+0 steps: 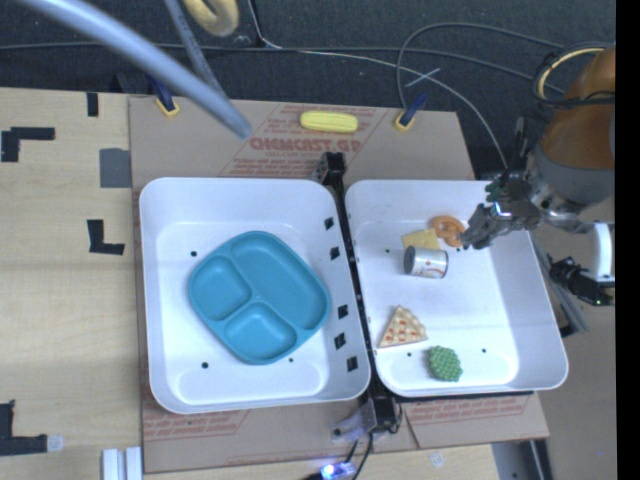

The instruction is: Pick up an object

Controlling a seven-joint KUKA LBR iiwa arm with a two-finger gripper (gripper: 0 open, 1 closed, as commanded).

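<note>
The right bin [520, 298] holds a small silver can [427, 261] lying on its side, a yellow wedge [421, 238] just behind it, an orange pretzel-like piece [448, 230], a pizza slice [402, 327] and a green bumpy lump [444, 363]. My gripper [478, 232] hangs at the bin's right side, right beside the orange piece, its dark fingers pointing down and left. Whether anything sits between them is hidden by the wrist.
The left bin [170, 228] holds a blue divided tray [258, 295]. A yellow banana-shaped object [328, 122] lies on the cardboard behind the bins. Cables run across the dark backdrop, and a grey pole [130, 38] slants across the upper left.
</note>
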